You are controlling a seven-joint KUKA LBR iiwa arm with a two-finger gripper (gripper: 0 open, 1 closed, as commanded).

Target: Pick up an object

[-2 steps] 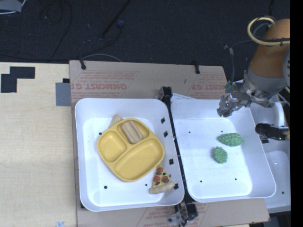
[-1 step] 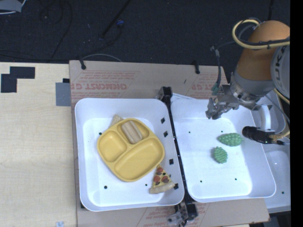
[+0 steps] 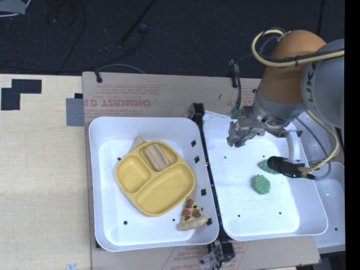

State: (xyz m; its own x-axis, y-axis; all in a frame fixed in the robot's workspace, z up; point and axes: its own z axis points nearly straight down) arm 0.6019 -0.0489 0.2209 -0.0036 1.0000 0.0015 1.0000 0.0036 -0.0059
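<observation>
Pizza slice [image 3: 192, 215] against bin's near rim [image 3: 169, 245]

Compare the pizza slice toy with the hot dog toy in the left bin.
The pizza slice lies on the bare floor of the left bin, against the lower edge of the yellow divided plate; the hot dog sits inside the plate's upper compartment. The pizza slice is a flat wedge with red topping spots; the hot dog is a rounded, plain tan roll. Both are toy food items in the same bin, away from the gripper.
</observation>
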